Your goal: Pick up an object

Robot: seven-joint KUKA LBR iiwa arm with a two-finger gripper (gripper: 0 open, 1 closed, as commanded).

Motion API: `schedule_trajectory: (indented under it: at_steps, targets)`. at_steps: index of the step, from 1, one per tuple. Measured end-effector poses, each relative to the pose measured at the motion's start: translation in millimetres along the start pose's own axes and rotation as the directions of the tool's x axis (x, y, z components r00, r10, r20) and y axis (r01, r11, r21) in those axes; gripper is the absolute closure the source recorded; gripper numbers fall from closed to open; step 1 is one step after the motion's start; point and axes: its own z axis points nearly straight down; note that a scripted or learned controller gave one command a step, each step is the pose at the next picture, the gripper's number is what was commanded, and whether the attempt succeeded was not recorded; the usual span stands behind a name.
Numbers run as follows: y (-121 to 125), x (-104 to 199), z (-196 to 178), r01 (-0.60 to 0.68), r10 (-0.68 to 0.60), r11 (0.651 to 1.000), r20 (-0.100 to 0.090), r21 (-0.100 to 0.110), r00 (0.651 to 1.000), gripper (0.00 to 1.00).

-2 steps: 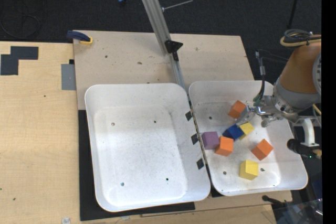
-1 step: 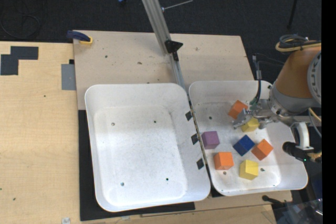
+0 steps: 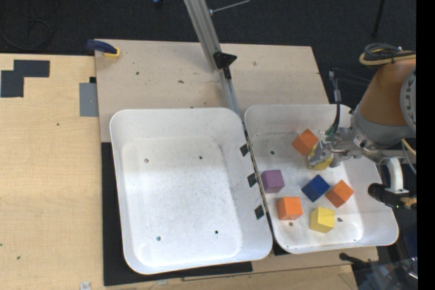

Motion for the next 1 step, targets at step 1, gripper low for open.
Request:
schedule_trajectory:
  at_steps: [1]
  targets:
    - [7.6,-4.3,-46.5,0.006,-0.006,1.0,0.002,-0.005,1.0,1.0]
